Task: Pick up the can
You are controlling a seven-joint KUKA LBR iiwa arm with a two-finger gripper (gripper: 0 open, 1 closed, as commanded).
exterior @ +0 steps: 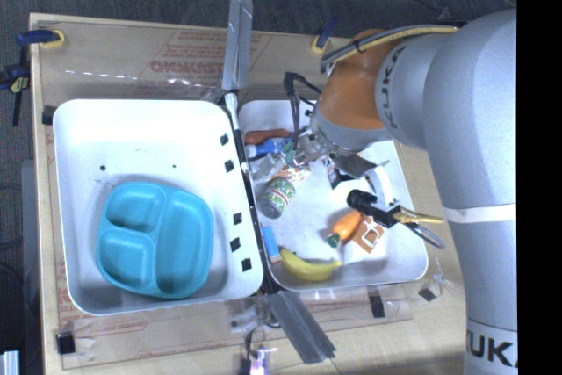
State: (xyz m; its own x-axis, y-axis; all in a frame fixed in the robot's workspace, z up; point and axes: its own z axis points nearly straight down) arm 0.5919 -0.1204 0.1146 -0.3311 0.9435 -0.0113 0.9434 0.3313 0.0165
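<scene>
The can (279, 192) lies on its side in the right bin (399, 263), close to the bin's left wall. It is silver with a green and red label. My gripper (297, 152) hangs just above and to the upper right of the can, under the orange wrist band. The wrist hides most of the gripper, and nothing shows as held.
The right bin also holds a banana (309, 265) at the front, a carrot (344, 227), a small orange and white box (369, 239), a blue item (270, 243) and a brown item (266, 136) at the back. A blue divided plate (158, 240) lies in the left bin (79, 136).
</scene>
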